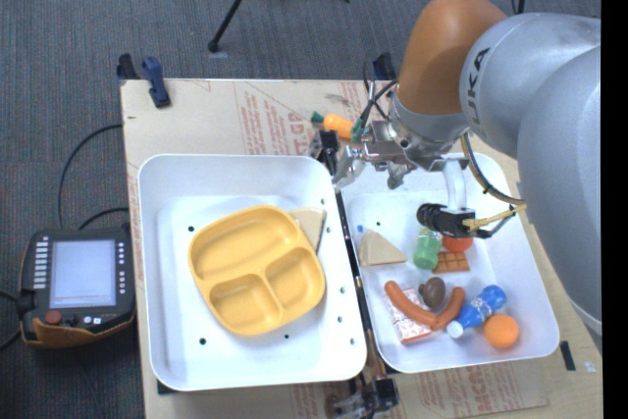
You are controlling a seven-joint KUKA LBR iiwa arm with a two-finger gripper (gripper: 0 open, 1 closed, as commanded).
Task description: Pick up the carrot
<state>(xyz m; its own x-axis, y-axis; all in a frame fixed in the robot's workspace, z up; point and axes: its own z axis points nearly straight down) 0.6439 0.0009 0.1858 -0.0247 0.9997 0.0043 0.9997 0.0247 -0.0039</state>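
1. End effector (371,155) hangs over the far rims of the two white bins (167,309), where they meet. I cannot tell whether it is open or closed, or holding anything.
2. The carrot (339,125), orange with a green tip, sits just beside it, toward the far edge of the counter (245,108). Whether it is resting or lifted is unclear.
3. It is probably a light, stiff, smooth toy, so grip it across the thick orange middle.
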